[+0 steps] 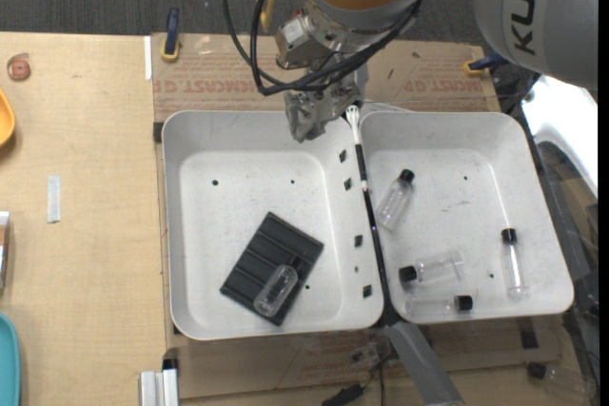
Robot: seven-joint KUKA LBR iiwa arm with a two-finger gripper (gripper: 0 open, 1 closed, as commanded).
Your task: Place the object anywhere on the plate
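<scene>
Clear vial (276, 290) lying on black plate (272, 267) in left bin (181, 233). Tool (306, 124) above that bin's far edge, away from plate; spread or pressed together, cannot tell.

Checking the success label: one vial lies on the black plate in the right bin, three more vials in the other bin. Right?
Not quite. The camera view shows the black plate in the left bin, not the right one. One vial does lie on it, and the three more vials are in the right bin.
</scene>
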